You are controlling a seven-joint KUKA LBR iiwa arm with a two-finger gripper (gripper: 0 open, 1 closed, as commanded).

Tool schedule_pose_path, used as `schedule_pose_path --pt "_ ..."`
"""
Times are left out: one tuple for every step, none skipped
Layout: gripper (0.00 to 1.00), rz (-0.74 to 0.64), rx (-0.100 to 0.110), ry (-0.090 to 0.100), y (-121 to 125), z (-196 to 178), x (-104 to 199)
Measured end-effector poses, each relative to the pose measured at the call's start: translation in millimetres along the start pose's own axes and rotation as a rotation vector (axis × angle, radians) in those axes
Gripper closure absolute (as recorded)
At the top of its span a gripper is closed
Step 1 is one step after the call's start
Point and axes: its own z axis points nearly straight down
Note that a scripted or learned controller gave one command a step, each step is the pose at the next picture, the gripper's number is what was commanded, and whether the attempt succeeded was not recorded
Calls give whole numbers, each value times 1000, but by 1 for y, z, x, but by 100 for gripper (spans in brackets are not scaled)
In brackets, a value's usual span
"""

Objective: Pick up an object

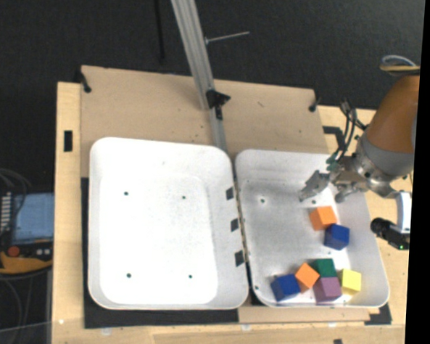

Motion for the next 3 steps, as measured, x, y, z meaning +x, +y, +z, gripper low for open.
schedule_pose_path --pt "0 0 0 0 0 0 0" --pt "0 2 3 -4 7 59 -2" --pt "0 2 -4 -2 8 77 -2"
